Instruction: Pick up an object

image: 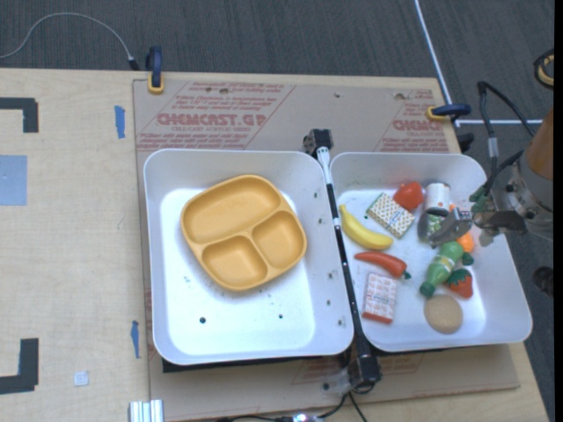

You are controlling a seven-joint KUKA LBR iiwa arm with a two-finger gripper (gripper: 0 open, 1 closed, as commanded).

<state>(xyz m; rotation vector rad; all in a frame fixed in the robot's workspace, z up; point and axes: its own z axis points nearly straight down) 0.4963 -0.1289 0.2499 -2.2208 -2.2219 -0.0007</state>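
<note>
Two bins (167, 236) | toys crowd right one, yellow plate (244, 231) left | hand (482, 221) at right rim, grip state: cannot tell

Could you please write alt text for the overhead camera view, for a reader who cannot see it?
A robot claw reaches from the right into the right bin, among a banana, chili pepper and other small items. The left bin holds a yellow divided plate.

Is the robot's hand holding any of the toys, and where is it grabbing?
Can't tell. The hand is low in the right bin, right by the green bottle, but nothing clearly shows between its fingers.
</note>
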